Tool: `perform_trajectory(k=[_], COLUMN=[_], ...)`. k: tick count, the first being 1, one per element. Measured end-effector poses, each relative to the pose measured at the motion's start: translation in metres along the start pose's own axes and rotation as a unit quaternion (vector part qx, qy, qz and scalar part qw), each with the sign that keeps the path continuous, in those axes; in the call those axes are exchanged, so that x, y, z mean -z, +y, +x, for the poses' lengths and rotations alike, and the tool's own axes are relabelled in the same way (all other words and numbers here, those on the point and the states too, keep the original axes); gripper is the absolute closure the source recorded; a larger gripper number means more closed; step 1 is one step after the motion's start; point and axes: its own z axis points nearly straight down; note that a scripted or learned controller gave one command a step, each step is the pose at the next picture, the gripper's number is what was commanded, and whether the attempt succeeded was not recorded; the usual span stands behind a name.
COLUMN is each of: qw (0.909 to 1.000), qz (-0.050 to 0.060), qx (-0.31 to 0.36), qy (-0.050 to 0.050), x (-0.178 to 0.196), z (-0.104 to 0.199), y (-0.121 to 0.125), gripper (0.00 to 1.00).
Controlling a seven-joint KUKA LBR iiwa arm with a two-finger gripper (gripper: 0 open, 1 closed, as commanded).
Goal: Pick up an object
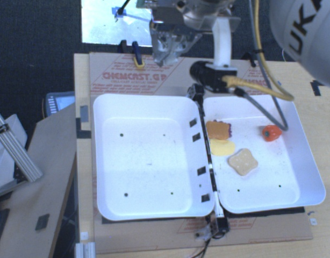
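The arm's gripper (pixel 166 50) is held high above the surface, behind the left bin (pixel 100 160); whether its fingers are released or clenched cannot be told. In the right bin (pixel 307 171) are seen a toast-like slice (pixel 243 162), a flat yellow piece (pixel 223 148), an orange-brown block (pixel 218 129) and a small red-orange vegetable-shaped piece (pixel 271 133).

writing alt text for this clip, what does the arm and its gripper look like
The arm is a bulky rounded pale grey shell with dark KUKA lettering. Its wrist is metallic silver, ending in a small grey metal gripper. A yellow cable and a grey one trail from it.
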Motion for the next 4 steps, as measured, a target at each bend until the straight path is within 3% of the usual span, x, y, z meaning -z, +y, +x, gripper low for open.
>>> perform_trajectory(k=[1,2,3,4], qw=[1.0000,1.0000,1.0000,1.0000], qz=[0.001,0.001,0.000,0.000], qx=[-0.003,-0.003,-0.002,-0.002], qy=[-0.001,-0.001,0.000,0.000], x=[0.000,0.000,0.012,0.011], z=[-0.003,-0.003,-0.003,-0.003], y=[0.018,0.017,0.018,0.018], gripper=[1.00,0.00,1.00,0.00])
